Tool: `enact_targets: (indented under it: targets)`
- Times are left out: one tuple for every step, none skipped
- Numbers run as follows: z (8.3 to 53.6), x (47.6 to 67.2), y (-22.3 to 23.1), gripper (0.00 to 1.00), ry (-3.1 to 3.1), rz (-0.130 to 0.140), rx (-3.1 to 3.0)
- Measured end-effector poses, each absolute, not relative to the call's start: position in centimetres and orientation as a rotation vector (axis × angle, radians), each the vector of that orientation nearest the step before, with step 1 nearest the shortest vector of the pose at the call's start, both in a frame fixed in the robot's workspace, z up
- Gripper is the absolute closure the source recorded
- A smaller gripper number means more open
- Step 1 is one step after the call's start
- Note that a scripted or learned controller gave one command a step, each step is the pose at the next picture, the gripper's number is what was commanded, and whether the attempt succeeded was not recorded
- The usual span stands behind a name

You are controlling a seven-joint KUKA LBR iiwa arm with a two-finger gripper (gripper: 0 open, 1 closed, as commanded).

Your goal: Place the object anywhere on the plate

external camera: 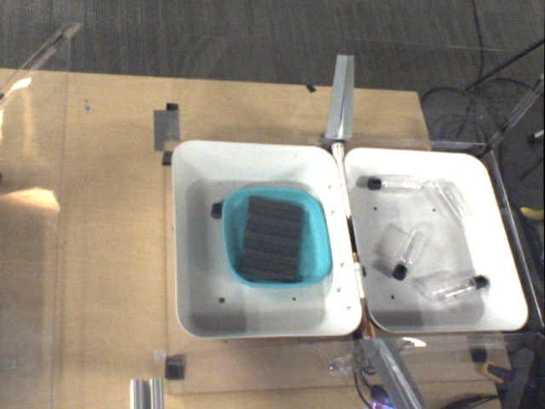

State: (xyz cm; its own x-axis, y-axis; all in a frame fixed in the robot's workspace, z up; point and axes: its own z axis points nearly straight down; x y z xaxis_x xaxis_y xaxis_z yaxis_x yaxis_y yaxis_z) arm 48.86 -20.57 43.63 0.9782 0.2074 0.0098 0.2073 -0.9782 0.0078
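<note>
Dark ribbed block [272,239] lies flat on teal plate [318,247] in left bin [192,228]. Placement looks done, nothing obvious left. Gripper state: cannot tell. Right bin [502,228] holds clear vials [407,250], well apart from plate.

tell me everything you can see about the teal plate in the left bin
The teal plate is a squarish dish with rounded corners and a raised rim, glossy like plastic. It lies flat on the floor of the left bin, roughly central, turned slightly askew to the bin's walls. A dark ridged block lies on it, covering most of its middle. A small dark object shows at its left edge; whether they touch is unclear.
</note>
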Motion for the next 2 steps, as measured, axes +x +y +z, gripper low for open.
enact_targets:
  targets:
    - [43.6,48.9,-20.6,0.0,0.327,0.016,3.118]
    - [43.6,56.2,-20.5,0.0,0.329,0.013,3.119]
